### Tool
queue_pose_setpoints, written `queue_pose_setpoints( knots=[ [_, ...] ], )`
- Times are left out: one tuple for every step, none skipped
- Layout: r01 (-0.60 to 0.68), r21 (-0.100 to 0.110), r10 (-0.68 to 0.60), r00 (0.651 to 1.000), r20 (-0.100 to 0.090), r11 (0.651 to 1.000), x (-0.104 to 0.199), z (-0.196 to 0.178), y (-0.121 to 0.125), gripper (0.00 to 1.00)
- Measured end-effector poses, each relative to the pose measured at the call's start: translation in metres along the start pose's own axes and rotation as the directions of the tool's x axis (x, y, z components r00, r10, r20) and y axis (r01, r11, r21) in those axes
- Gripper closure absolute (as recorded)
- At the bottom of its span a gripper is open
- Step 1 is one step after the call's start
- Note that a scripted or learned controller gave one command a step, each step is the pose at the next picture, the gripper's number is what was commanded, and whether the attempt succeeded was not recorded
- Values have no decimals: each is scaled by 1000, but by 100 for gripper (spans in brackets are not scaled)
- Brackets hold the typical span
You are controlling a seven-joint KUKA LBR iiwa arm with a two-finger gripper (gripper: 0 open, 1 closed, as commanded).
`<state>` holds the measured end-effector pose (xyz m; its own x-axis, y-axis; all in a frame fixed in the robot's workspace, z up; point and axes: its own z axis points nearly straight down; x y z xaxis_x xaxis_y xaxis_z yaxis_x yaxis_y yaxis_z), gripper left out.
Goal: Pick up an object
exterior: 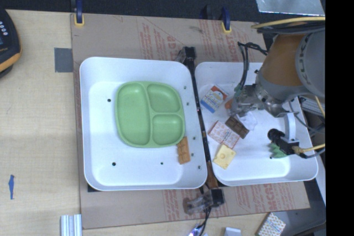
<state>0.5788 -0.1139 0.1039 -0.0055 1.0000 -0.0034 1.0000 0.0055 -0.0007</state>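
Small brown rectangular packet (238, 127) is lying in the right shallow white bin (260, 174), just beneath the arm's two-finger gripper (241, 109); whether it is clenched or released, I cannot tell. At the packet's seven o'clock are sitting a pink patterned card (223, 134) and a yellow foam block (223, 156). A green divided plastic plate (149, 113) (three compartments) is occupying the left white bin (99, 174).
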Motion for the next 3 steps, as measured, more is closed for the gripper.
queue_pose_setpoints(
  knots=[
    [1,3,-1,1000,0,1000,0,2,-1,0],
    [2,-7,-2,1000,0,1000,-23,-13,81,0],
    [-4,-11,4,1000,-1,1000,-22,8,44,0]
  ],
)
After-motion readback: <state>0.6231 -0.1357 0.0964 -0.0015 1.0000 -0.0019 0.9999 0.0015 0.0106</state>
